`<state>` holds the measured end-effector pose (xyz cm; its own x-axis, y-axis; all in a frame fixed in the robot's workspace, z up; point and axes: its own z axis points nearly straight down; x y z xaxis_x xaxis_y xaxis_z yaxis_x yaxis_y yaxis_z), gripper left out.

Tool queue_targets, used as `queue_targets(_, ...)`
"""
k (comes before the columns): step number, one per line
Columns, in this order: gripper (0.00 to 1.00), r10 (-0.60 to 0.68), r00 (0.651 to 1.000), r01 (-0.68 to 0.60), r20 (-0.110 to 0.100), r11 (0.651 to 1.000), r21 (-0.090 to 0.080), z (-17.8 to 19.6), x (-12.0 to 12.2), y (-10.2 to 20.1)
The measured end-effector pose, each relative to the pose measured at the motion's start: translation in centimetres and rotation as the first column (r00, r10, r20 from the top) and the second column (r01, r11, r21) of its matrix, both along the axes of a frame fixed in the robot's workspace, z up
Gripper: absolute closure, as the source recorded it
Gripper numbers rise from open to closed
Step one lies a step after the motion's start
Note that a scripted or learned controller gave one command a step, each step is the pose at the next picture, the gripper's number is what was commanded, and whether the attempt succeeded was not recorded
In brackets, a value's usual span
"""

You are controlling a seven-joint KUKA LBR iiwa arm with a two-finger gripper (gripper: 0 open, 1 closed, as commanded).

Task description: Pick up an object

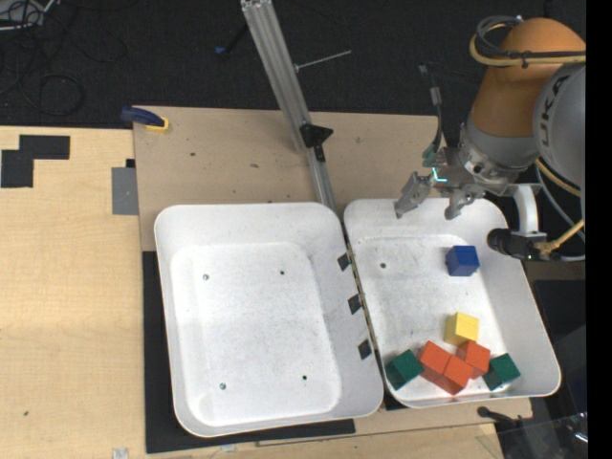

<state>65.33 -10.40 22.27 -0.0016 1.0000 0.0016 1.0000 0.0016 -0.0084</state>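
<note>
Your tool [432,202] hangs spread and empty above the right shallow white plastic bin [535,328]; the small blue cube [462,260] and other blocks remain ungrasped.

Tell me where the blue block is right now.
The blue block lies alone in the right bin, in its upper right part, just below the open gripper and well above the cluster of yellow, orange and green blocks.

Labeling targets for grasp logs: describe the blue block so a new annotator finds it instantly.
Look in the right-hand white bin, the one nearest the arm. The blue block sits alone in the bin's upper half, below the hand. It is the only blue piece, apart from the cluster of yellow, orange and green blocks at the bottom.
</note>
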Motion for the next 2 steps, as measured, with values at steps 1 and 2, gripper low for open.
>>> queue_targets(1,0.00,0.001,1.000,-0.001,0.005,1.000,-0.001,0.3,0.1,0.0)
queue_targets(2,0.00,-0.001,1.000,0.001,-0.001,1.000,0.000,-5.9,-0.7,-0.1)
